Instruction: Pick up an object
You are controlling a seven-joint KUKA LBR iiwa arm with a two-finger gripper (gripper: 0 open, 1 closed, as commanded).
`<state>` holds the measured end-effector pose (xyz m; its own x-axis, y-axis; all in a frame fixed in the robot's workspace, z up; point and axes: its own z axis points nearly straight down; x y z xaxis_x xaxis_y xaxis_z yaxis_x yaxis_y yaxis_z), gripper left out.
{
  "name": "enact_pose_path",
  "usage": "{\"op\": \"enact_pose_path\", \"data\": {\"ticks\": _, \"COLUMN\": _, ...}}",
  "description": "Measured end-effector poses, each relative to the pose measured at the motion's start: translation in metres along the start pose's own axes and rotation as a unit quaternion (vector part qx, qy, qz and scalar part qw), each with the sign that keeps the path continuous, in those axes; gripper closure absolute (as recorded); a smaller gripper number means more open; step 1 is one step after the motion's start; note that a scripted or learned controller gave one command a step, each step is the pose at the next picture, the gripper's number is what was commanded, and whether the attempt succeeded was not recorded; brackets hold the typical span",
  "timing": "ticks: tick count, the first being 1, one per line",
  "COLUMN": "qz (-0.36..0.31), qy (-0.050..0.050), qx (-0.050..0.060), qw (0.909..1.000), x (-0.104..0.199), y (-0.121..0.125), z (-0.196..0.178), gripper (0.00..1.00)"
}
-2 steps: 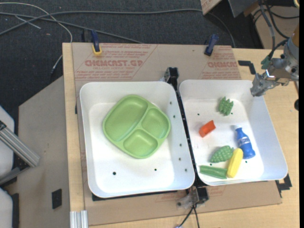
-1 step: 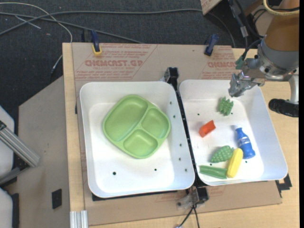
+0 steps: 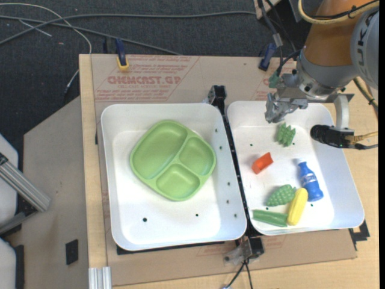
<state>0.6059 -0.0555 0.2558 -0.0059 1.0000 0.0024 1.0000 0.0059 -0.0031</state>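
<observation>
1. The arm [image 3: 352, 38] was a thick, rounded body finished in grey.
2. A broad orange band [image 3: 344, 2] wrapped the section above the wrist.
3. Part of a dark letter marking showed on the grey housing beside the band.
4. Black cables [image 3: 283, 23] looped along the arm toward the wrist.
5. The gripper [image 3: 280, 114] was a compact assembly of grey metal parts below the wrist flange.

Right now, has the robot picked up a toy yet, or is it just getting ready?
Just getting ready. Done: the gripper has reached the right bin, hovering by the small green bumpy toy. In hand: nothing shows between its fingers. Left: grabbing and lifting one toy. The orange block, blue bottle and yellow corn all lie on the bin floor.
</observation>
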Motion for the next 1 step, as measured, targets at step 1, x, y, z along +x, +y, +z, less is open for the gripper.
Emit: {"op": "enact_pose_path", "data": {"ticks": 1, "qz": 0.000, "qy": 0.000, "qx": 0.000, "qw": 1.0000, "x": 0.0525, "y": -0.0007, "z": 0.0168, "gripper": 1.00}}
